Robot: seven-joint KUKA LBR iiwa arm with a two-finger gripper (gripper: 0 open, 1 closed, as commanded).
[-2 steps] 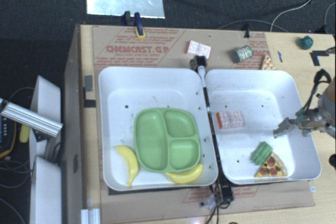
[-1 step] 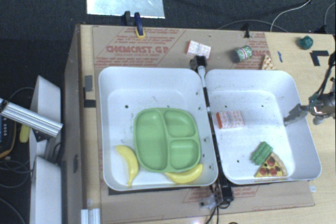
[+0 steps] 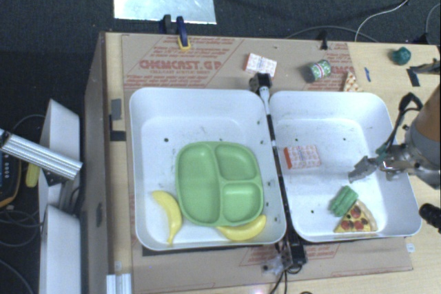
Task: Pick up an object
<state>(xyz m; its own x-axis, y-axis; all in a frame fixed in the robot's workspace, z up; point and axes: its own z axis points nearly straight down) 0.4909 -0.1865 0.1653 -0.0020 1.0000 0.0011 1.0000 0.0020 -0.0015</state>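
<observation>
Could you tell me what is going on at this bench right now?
A robot arm is reaching in from the right over the right bin, its gripper low above the floor with nothing visibly held. Just below it lie a green block and a pizza slice; a small red-and-white card sits to its left. The left bin holds a green divided plate with two bananas along its lower edge. No pickup has happened yet.

Arm (image 3: 426, 148) running off right edge, most of body cut off; gripper (image 3: 361, 169) fingers too small and blurred for judging; print on red-and-white packet (image 3: 301, 156) left of gripper being illegible
</observation>
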